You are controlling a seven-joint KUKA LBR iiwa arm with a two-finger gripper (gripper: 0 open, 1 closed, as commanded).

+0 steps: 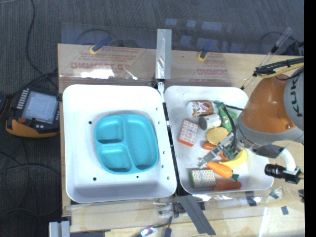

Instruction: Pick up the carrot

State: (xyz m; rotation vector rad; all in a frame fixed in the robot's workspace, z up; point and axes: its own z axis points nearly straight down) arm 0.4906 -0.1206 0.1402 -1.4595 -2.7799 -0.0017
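Arm (269,112) reaching in, hand (217,154) lowered

Orange carrot (219,169) lies slanted, seemingly flat.

You are looking at a wooden bench (276,65) that is carrying two white bins side by side: the left bin (79,132) and the right bin (256,181), their inner rims nearly touching.

Two bins, one tray, a heap of toy food.
One carrot (220,169), one banana (239,159), one tin (210,121), one teal tray (126,142), two white bins (74,147).
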